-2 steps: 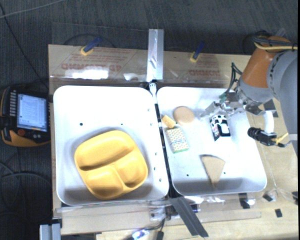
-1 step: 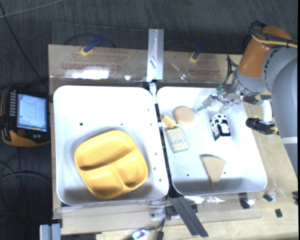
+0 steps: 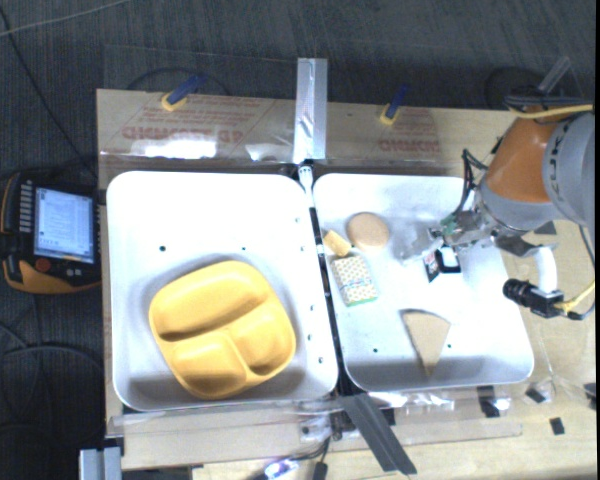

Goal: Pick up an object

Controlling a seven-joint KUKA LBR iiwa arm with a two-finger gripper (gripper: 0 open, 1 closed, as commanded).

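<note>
Right white bin, pincer low over its floor, spread impossible to tell.

A single fixed camera looks down at a slant from above the counter, far enough off to take in both white bins, left bin and right bin, plus surrounding dark floor.

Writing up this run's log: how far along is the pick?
Done: the gripper is down inside the right bin. In hand: nothing visibly held. Left: grasping and lifting an object, since the tan round piece, patterned block and wedge all lie on the bin floor.
</note>
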